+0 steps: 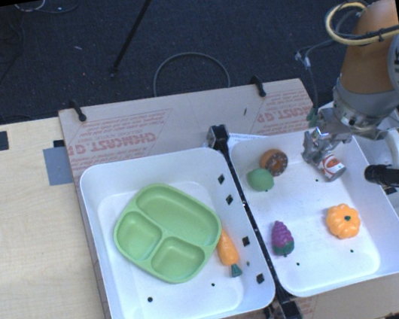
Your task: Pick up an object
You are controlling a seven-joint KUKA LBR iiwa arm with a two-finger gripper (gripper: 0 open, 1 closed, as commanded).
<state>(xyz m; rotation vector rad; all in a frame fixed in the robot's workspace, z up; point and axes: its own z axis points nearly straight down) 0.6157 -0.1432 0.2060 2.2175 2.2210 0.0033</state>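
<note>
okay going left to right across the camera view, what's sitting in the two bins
green plate → carrot → green ball → grapes → brown ball → small can, at the claw → pumpkin

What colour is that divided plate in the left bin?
The divided plate is light green all over, plain with no pattern. It shows best in the camera view, looking down on it.
</note>
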